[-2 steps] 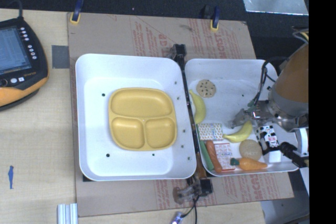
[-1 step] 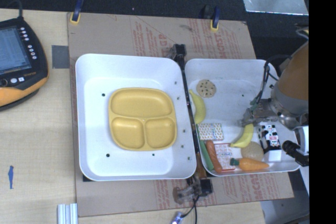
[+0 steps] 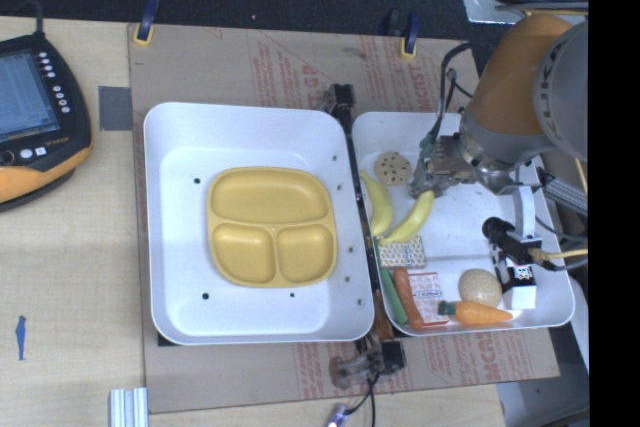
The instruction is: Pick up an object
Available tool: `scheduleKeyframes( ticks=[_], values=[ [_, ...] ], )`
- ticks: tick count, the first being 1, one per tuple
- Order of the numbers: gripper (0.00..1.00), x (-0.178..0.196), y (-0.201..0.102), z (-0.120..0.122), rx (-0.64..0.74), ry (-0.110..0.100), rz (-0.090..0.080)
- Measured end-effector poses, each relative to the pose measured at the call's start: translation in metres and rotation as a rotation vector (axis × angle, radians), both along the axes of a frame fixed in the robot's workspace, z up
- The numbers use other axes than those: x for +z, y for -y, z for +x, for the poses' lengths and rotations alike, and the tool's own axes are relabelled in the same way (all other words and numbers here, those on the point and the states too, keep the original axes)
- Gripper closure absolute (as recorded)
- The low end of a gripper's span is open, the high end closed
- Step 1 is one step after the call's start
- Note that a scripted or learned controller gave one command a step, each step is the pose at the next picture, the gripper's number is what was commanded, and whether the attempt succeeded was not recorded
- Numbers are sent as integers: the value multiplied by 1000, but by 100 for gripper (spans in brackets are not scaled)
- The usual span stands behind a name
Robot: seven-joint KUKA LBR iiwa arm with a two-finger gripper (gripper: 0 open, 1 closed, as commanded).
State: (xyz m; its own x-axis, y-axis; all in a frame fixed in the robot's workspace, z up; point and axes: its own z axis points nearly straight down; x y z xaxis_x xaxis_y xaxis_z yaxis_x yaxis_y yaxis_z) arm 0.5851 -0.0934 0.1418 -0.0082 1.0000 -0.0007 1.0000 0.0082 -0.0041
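- Directly under the jaws (image 3: 432,177) lay a yellow banana (image 3: 413,217), the likeliest thing to be picked, in the right bin (image 3: 560,310). Its long axis ran on a slant, upper end toward the jaws, lower end toward the wall between the bins.
- Whether the jaws were wide or narrow could not be told; nothing was seen between them.
- A second banana (image 3: 378,203) curved just beside the first, along the bin's left wall, the two nearly meeting at their lower ends.
- A round cookie (image 3: 393,167) sat near the bananas' upper ends.
- Below lay a flat red packet (image 3: 420,299), a pale egg-like ball (image 3: 480,288) and an orange carrot (image 3: 482,316), crowded at the near wall, probably tipped in loose.
- The left bin (image 3: 175,310) held a yellow divided tray (image 3: 271,224), lying flat.
- Both bins stood on a cardboard sheet (image 3: 250,375) clamped to the table (image 3: 60,315), probably to stop them sliding.
- An orange control pendant (image 3: 35,120) rested at the far left.
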Motion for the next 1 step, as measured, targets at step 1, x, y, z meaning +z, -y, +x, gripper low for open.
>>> scheduleKeyframes(
  ticks=[1],
  values=[
    [100, 50, -56, 15, -4, 1, 2]
  ],
)
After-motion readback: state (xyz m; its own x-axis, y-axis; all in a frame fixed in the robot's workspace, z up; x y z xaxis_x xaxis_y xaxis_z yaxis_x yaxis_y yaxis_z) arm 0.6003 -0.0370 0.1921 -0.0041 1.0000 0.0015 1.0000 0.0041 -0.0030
